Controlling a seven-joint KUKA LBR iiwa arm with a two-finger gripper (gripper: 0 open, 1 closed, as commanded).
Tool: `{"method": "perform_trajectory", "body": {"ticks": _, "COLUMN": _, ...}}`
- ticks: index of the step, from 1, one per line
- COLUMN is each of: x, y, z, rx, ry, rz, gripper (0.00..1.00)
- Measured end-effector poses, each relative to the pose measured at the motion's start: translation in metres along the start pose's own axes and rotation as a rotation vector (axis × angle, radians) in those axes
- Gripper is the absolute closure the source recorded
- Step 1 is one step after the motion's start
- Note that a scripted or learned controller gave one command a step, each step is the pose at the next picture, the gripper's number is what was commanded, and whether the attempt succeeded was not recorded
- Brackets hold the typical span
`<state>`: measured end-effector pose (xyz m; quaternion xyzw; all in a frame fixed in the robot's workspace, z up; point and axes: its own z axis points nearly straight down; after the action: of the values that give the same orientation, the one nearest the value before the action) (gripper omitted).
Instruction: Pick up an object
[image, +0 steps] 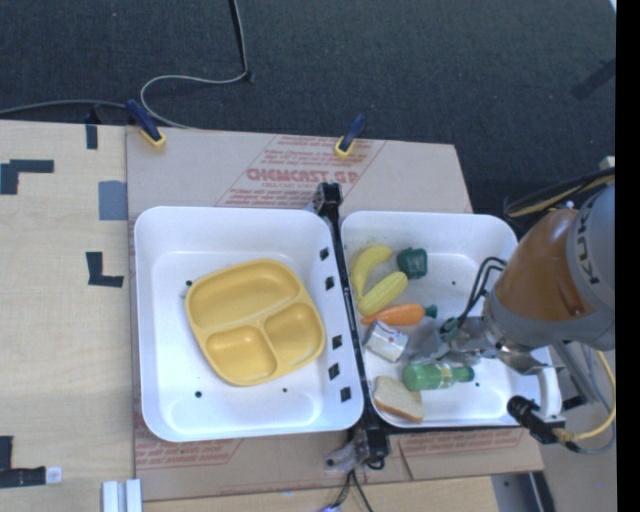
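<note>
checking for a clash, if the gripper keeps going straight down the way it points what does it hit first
Most likely the green bottle, lying on its side in the right bin. The gripper sits just above it in this view, near the carrot. Depth is hard to judge from this angle, so it could instead land on bare bin floor beside the bottle.

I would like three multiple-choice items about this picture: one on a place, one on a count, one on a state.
1. Where does the yellow divided plastic plate lie?
A. left white bin
B. right white bin
C. cardboard

2. How many compartments has the plate?
A. two
B. three
C. five

3. How is the green plastic bottle placed?
A. upright
B. lying on its side
C. on the plate

Key: 1 A, the plate fills the left bin's floor. 2 B, ridges divide it into three hollows. 3 B, its long side rests on the right bin's floor, beside the grey gripper.
</note>
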<state>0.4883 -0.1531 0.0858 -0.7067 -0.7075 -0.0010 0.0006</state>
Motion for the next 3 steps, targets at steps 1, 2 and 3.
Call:
{"method": "perform_trajectory", "body": {"ticks": 1, "x": -0.030, "y": 0.048, "z": 0.000, "rx": 0.002, "ry": 0.006, "rz": -0.003, "gripper": 0.00}}
{"method": "perform_trajectory", "body": {"ticks": 2, "x": -0.010, "y": 0.103, "z": -0.003, "rx": -0.002, "ry": -0.003, "rz": -0.001, "gripper": 0.00}}
{"method": "perform_trajectory", "body": {"ticks": 3, "x": -0.029, "y": 0.034, "z": -0.001, "rx": -0.002, "ry": 0.001, "rz": -0.001, "gripper": 0.00}}
